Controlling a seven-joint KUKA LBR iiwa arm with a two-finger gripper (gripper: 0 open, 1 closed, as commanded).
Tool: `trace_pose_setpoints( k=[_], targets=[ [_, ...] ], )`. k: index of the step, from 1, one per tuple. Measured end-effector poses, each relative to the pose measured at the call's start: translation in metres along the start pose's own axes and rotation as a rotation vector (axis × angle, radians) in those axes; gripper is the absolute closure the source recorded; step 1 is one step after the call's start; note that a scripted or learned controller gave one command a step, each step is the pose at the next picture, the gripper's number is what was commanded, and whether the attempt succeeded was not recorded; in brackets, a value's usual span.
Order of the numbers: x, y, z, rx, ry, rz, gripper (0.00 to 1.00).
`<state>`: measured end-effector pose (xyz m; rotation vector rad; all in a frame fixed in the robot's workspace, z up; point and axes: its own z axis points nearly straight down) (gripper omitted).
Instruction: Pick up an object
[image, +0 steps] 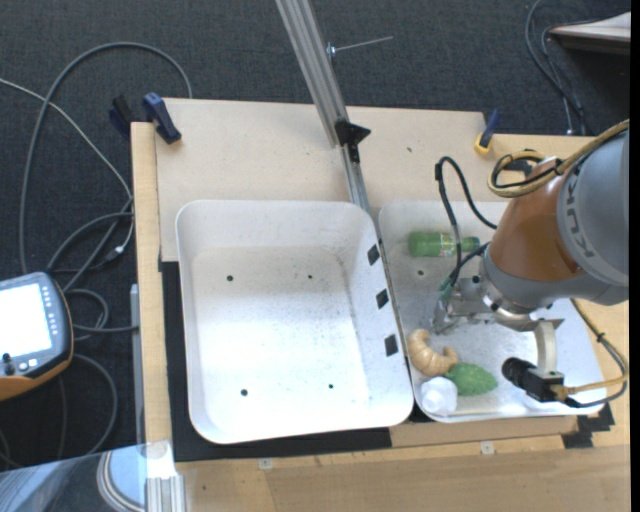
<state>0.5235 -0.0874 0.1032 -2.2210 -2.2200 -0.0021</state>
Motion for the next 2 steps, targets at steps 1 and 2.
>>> trace_pose_setpoints(
  k=[1, 2],
  targets=[
    [-0.002, 0.003, -0.064, -0.007, -0.003, -0.002, 1.0],
    [0.009, 0.007, -0.121, -0.008, -0.002, -0.004, 1.0]
  ],
)
